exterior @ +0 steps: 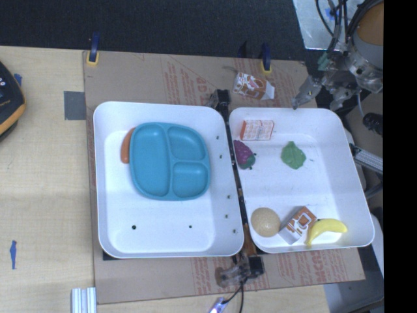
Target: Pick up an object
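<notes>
The right bin (326, 188) holds an orange-and-white carton (257, 130), a purple piece (244, 154), a green lump (293, 155), a beige round thing (265, 222), a small brown-and-white box (298, 223) and a yellow banana (327, 229). My gripper (318, 102) hangs over the bin's far right corner, above the rim, open with nothing between its fingers. It is well clear of every object; the green lump is the closest one.
The left bin (163, 237) carries a blue divided plate (171, 160) with an orange item (124, 147) poking out at its left side. A small printed packet (253, 85) lies on the cardboard behind the bins. A dark device (8, 100) sits at the far left.
</notes>
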### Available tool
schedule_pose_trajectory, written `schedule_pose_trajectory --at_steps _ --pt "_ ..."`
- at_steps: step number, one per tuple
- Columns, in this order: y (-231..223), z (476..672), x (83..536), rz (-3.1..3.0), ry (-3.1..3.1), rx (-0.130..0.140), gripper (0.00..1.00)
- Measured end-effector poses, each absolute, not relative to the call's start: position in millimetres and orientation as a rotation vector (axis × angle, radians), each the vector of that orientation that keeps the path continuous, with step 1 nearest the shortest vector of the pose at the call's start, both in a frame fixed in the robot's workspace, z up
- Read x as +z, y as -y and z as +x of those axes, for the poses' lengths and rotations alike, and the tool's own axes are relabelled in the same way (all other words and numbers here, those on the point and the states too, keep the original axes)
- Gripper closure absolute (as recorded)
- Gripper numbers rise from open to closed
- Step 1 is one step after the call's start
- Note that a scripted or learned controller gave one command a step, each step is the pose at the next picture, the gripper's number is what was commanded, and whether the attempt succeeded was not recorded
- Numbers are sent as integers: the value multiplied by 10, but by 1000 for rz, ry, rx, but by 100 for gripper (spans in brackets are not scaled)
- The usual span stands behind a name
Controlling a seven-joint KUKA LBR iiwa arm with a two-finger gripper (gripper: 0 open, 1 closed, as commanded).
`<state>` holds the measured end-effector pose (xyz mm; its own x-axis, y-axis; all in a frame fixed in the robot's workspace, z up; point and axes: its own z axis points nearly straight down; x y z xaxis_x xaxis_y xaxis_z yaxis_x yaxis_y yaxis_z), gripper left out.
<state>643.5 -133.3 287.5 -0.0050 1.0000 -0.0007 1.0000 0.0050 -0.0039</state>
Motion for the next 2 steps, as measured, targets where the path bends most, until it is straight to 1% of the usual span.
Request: schedule_pose_trajectory --at_steps 1,2 --pt "1514 6112 1604 -2213 2224 9 0" --pt "1554 6237 908 -2212 2226 8 0"
